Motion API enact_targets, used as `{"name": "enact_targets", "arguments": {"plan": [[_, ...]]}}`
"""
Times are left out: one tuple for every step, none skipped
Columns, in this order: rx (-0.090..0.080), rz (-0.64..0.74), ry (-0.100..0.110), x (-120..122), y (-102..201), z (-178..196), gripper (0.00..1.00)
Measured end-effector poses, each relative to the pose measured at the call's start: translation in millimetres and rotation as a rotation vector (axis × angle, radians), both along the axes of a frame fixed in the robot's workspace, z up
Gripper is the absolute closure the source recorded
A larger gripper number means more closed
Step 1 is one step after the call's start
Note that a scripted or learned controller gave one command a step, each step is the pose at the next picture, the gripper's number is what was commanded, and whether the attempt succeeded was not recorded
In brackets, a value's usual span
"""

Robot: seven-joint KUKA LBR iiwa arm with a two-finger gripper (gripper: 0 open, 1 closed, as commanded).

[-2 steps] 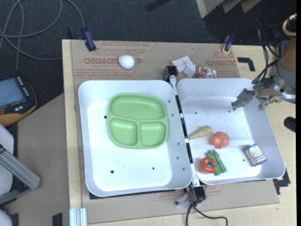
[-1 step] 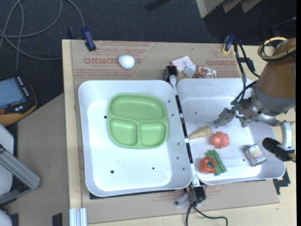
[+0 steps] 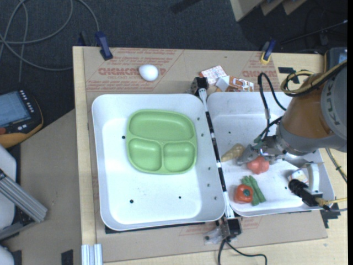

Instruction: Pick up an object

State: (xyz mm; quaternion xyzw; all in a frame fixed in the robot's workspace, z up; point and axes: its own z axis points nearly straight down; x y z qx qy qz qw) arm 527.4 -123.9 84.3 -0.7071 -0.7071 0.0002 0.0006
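Here, nearest the viewer, the right bin (image 3: pixel 287 206) holds one red tomato-like toy (image 3: pixel 244 193) touching one green bean-like piece (image 3: pixel 255 187). Just beyond lie one reddish lump (image 3: pixel 257 165) and one tan piece (image 3: pixel 233 152). The gripper (image 3: pixel 260 150) sits low over these two; whether it is wide, narrow or holding anything cannot be told. The risk, as a judgement: the lump and tan piece lie close together, so a closing grip may nudge one aside or catch nothing. The left bin (image 3: pixel 110 192) carries one green divided plate (image 3: pixel 162 141). Farthest, on the bench (image 3: pixel 83 148), rest one white egg-like ball (image 3: pixel 148 72) and two blue clamps (image 3: pixel 102 45).
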Motion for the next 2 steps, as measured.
{"name": "enact_targets", "arguments": {"plan": [[-0.002, 0.0, -0.005, 1, 0, 11, 1.0], [0.0, 0.001, -0.003, 41, 54, 101, 1.0]]}}
